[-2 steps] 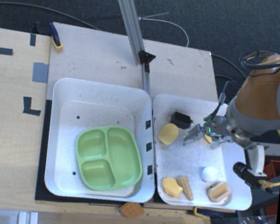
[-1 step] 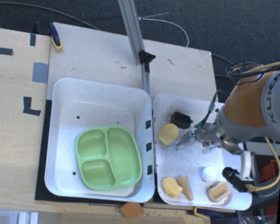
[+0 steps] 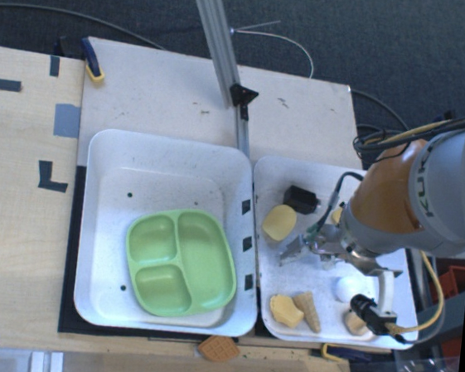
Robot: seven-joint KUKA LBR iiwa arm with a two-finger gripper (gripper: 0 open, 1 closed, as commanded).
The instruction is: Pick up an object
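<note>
The end effector [image 3: 302, 249] is hanging low inside the right bin [image 3: 265, 226], near the middle of it, at the end of the arm [image 3: 389, 199] that is reaching in from 3 o'clock. Its metal fingers are pointing toward 9 o'clock and they seem to be standing a little apart, with nothing between them; I am judging it to be open and not gripping anything.

The nearest thing is the round yellow piece [image 3: 279, 222]. It is lying at about 10 o'clock from the fingertips, just beside them but, as far as I can tell, not touching. It has no clear long axis, so the fingers can probably close on it from any side. A black block [image 3: 301, 200] is sitting at 12 o'clock, a bit further. At 6 o'clock, near the bin's front wall, a yellow lump [image 3: 287, 311] and a cone [image 3: 308, 310] are lying close to each other; the cone's long axis is running roughly from 11 to 5 o'clock. A white ball [image 3: 346, 287] is resting at 4 o'clock, partly under the wrist, and a small tan piece [image 3: 355, 323] is beyond it.

The bin floor is smooth and white, so things may be sliding when they are pushed. The yellow piece is standing near the bin's 9 o'clock wall, so the room on that side is small.

The left bin [image 3: 108, 175] is carrying a green tray [image 3: 180, 262], well apart from the end effector. A waffle piece [image 3: 219, 349] is lying on the tabletop [image 3: 14, 198] outside the bins, at 7 o'clock.
</note>
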